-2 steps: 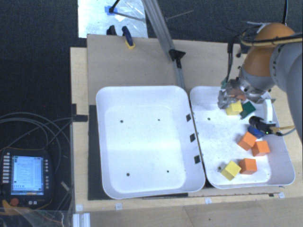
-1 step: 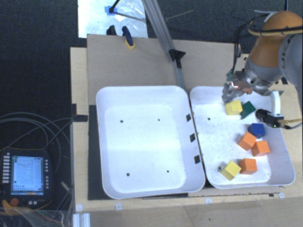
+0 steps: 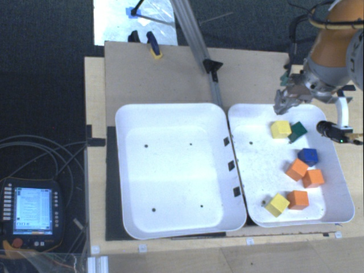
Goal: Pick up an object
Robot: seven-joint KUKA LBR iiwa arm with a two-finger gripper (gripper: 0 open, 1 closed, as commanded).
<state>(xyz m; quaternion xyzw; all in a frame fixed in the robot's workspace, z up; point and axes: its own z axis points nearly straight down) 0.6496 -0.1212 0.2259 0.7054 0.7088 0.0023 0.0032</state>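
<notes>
The right white bin (image 3: 255, 152) holds several small blocks. A yellow block (image 3: 280, 129) and a dark green block (image 3: 297, 132) lie near its far edge. A blue block (image 3: 308, 156) sits further forward, with two orange blocks (image 3: 296, 169) (image 3: 313, 178) just below it. Near the front edge rest another yellow block (image 3: 277, 204) and an orange block (image 3: 298, 199). My gripper (image 3: 283, 106) hangs over the bin's far edge, just above the first yellow block, with nothing visibly held.
The left white bin (image 3: 170, 169) lies beside the right one. A grey pole (image 3: 193, 33) slants across the back of the bench. A teach pendant (image 3: 31, 212) with cables sits at the lower left, off the bench.
</notes>
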